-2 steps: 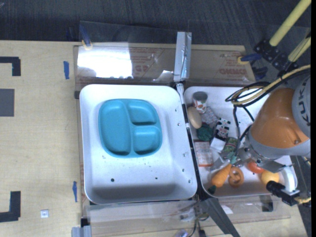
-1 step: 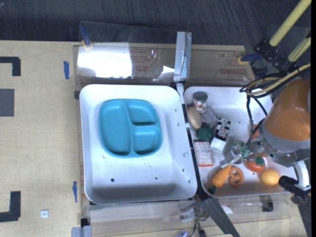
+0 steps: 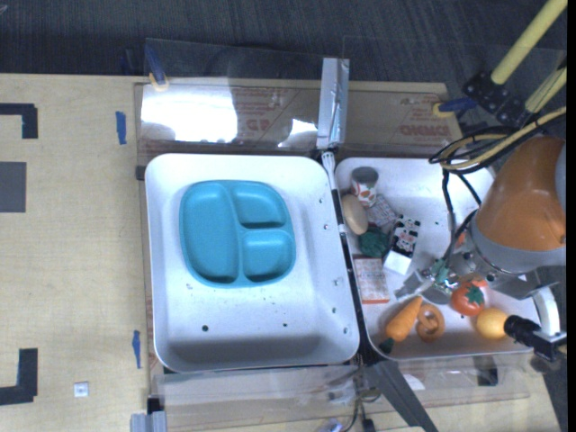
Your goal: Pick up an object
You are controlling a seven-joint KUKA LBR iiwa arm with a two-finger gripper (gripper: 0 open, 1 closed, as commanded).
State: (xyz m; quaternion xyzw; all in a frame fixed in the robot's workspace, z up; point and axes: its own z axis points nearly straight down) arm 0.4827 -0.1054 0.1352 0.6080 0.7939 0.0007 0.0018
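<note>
**Ana:** Over the right bin (image 3: 423, 171), the arm's orange band and grey wrist hang low, and the gripper (image 3: 441, 277) sits among the clutter near the bin's front. I can't tell how it stands, or whether anything is in it.

**Ben:** What lies near it?

**Ana:** A tomato-like red piece (image 3: 467, 299) just beside it, a yellow lemon-shaped piece (image 3: 490, 323) to the right of that, and an orange carrot-shaped toy (image 3: 404, 318) with a small round orange thing (image 3: 429, 324) next to it. Further back are a small cup with a red label (image 3: 364, 185), a tan oval (image 3: 354, 214) and a dark green lump (image 3: 375, 241).

**Ben:** Any writing?

**Ana:** A flat card with red print (image 3: 370, 278) lies by the divider, too small to read. Red lettering on the brown board (image 3: 423, 124) behind the bins is also illegible.

**Ben:** And the left bin (image 3: 180, 313)?

**Ana:** It bears a blue divided tray (image 3: 237, 231).
</note>
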